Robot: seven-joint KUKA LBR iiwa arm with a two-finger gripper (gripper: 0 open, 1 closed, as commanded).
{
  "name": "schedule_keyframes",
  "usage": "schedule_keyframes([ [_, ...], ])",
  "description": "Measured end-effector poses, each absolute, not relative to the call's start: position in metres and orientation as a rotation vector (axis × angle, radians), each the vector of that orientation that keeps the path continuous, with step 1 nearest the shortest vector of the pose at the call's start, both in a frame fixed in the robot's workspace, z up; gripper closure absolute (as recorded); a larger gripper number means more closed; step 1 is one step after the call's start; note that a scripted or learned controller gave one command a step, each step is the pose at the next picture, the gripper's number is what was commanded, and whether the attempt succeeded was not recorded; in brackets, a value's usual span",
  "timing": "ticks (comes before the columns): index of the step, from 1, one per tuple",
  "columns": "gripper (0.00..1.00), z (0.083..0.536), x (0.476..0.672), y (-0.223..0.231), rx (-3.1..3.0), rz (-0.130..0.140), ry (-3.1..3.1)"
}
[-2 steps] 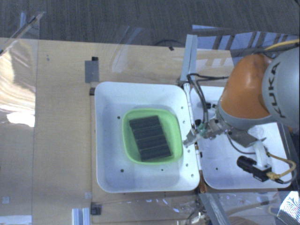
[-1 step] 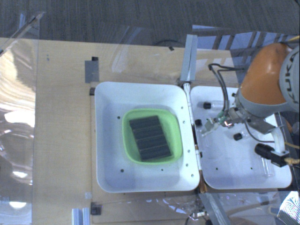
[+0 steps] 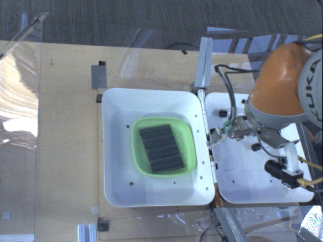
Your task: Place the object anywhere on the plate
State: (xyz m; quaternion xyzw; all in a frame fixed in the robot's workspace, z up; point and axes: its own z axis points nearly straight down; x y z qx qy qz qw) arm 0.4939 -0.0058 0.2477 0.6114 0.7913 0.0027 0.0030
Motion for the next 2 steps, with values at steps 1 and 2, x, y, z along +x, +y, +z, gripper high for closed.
schedule_keyframes([
  [1,0.0,0.258,0.489,0.061,1.998,0.009,2.418],
  [2,0.0,0.253,0.563,0.016,1.872,0.008,2.514],
])
